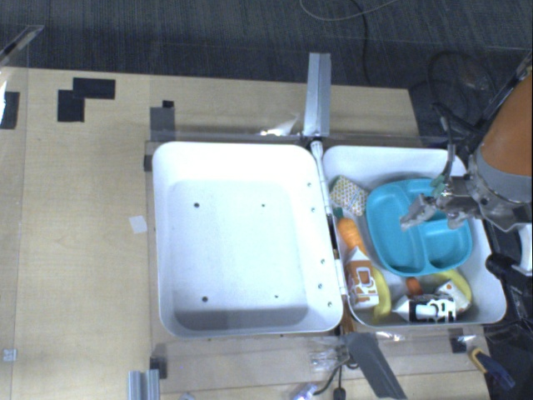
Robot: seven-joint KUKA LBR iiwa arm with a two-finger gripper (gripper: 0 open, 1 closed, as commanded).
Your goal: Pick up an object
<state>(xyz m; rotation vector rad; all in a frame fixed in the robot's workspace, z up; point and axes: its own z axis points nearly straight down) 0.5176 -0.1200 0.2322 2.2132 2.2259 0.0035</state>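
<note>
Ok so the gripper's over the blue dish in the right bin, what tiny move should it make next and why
Probably a short move straight down. The gripper sits above the blue dish in the right bin, with nothing seen between its fingers, and the dish is the biggest, least crowded target. The carrot and banana lie crowded along the edges.

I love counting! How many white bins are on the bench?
2. The left bin sits at the middle of the bench; the right bin sits beside it, holding a blue tray and other things.
</note>
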